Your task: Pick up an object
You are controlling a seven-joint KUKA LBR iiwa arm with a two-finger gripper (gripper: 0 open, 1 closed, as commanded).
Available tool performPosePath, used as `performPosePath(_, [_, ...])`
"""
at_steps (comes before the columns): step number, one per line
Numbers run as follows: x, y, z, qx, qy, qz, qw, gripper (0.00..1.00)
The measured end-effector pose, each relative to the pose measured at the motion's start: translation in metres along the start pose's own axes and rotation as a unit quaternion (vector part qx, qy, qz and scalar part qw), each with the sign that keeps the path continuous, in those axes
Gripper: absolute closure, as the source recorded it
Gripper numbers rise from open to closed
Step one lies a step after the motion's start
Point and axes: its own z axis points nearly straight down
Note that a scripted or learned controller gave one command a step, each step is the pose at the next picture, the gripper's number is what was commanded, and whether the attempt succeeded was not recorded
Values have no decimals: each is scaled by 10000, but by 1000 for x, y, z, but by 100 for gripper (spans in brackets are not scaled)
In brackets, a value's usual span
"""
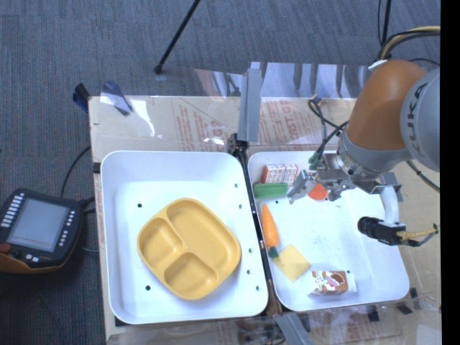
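- The gripper (316,187) hangs low over the far-left part of the right bin (374,282), and a small orange-red object (318,191) sits between its fingers. They look pinched on it, though the wrist shadows that spot and I would not swear whether it is lifted or resting on the floor.
- That position makes sense for a top-down pick: the arm reaches in from the right, and its wrist stands almost straight over the item.
- The orange-red object is small, rounded and smooth-looking, perhaps a toy fruit or vegetable. It is brighter and redder than the carrot (269,227) nearby.
- Just beside it towards the bin's far-left corner lie a small printed carton (279,173) and a green bar-shaped piece (270,190). They are close enough that the fingers have little room on that side.
- The carrot lies along the left wall, with a yellow cheese-like slice (291,261) below it and a brown-and-white packet (331,282) near the front edge.
- The left bin (122,185) holds a yellow divided plate (188,246), well apart from the arm.
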Motion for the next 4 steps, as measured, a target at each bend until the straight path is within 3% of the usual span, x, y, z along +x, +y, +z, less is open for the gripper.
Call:
performPosePath(1, [-26,65,73,-2,-4,-1158,9933,0])
performPosePath(2, [-28,51,117,5,2,-807,9967,0])
performPosePath(3, [-20,17,81,-18,-5,-1676,9859,0])
performPosePath(4, [-17,-33,5,-38,-15,-2419,9703,0])
